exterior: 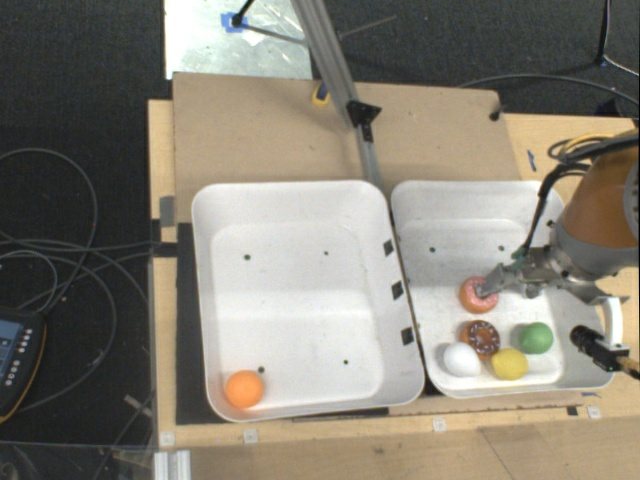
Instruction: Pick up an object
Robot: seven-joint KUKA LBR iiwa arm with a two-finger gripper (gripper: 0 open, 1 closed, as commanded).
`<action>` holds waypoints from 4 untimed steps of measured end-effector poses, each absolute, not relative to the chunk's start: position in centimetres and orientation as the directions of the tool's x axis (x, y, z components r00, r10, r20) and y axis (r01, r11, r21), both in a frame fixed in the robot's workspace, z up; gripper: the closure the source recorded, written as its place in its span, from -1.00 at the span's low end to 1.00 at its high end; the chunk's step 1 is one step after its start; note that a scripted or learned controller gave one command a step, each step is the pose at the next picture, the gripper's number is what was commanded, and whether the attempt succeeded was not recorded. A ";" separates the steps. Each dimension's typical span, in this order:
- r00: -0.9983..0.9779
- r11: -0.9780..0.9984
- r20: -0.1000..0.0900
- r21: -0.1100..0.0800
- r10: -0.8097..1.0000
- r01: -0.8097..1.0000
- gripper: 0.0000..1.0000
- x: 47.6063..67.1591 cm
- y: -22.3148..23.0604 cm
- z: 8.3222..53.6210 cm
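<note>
The gripper [492, 285] is seen low in the right bin [470, 213], its tip laid against a pink ring [478, 295] near the bin's middle; whether the fingers are apart or clamped on the ring cannot be told, since they are blurred and partly covered by the wrist. The ring is touched on its right upper edge by the tip. Just below the ring a brown ring [483, 337] is found, and beside that, along the bin's near wall, a white ball [460, 359], a yellow ball [509, 364] and a green ball [536, 338] are set close together. The arm [600, 223] is brought in from the right, its orange band seen above the grey wrist, with dark cables looped over it. In the left bin [290, 218] an orange ball [244, 389] is placed in the near left corner, well apart from everything else. Both bins are borne side by side on a wooden bench [420, 118], behind which a grey pole [330, 38] is slanted upward.
</note>
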State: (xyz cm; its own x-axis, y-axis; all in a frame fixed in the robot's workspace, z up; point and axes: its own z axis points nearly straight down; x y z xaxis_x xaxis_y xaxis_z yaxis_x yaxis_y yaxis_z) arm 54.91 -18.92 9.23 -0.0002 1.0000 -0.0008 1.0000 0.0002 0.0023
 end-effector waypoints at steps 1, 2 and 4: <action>-0.001 0.001 -0.001 0.007 1.000 1.000 1.00 55.1 -18.9 10.4; -0.004 0.004 -0.003 0.008 1.000 1.000 1.00 55.1 -19.3 16.8; -0.006 0.006 -0.003 0.007 1.000 1.000 1.00 54.5 -18.2 27.9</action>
State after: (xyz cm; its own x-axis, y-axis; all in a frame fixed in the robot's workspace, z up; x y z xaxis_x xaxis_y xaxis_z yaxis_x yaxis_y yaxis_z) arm 54.49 -18.24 27.95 -0.0059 1.0000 -0.0025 1.0000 0.0059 0.0074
